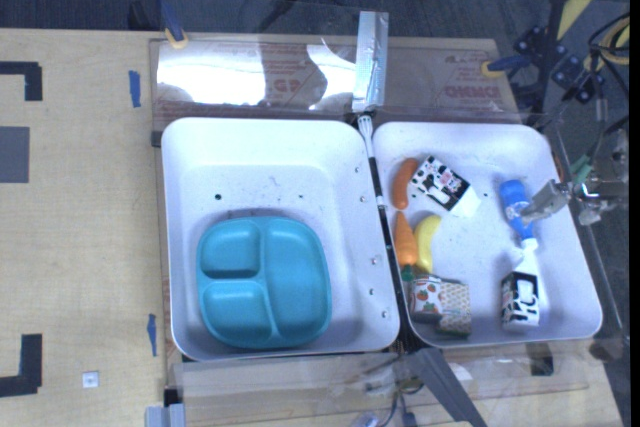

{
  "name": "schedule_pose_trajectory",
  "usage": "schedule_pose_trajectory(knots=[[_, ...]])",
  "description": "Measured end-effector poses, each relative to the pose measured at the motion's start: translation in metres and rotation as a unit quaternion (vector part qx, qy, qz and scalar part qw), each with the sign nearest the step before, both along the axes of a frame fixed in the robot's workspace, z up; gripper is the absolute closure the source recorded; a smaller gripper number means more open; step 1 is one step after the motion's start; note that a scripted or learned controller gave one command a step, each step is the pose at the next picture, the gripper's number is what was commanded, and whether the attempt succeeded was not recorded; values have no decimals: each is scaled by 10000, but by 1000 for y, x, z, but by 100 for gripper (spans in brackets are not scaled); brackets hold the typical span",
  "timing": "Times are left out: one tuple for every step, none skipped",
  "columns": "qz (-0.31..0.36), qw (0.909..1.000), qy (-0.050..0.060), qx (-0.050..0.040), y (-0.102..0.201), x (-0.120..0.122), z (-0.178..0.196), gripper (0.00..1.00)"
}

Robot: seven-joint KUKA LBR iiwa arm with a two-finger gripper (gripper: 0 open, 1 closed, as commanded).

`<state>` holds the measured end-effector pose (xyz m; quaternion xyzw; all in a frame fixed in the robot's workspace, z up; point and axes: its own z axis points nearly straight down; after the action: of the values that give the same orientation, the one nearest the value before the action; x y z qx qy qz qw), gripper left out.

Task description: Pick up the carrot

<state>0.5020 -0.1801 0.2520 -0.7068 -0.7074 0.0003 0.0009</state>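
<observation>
The carrot (404,240), orange with a green end, lies along the left wall of the right bin (480,140), pressed against a yellow piece of toy fruit (427,240). My gripper (548,199) hangs at the bin's right side, just beside a blue object (513,196). It is well to the right of the carrot and apart from it. The gripper looks small and blurred here.
The right bin also holds an orange sausage-like piece (402,182), a black-and-white carton (440,183), a patterned box (441,303) and a small cow-print bottle (520,292). A teal divided plate (264,281) lies in the left bin (262,147).
</observation>
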Motion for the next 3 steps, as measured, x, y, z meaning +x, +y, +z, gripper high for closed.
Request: schedule_pose_trajectory(knots=[[-163,9999,-43,-8,38,-19,-127,0],[1378,9904,-46,-14,68,15,-165,0],[2959,9552,-39,-20,39,111,-147,0]])
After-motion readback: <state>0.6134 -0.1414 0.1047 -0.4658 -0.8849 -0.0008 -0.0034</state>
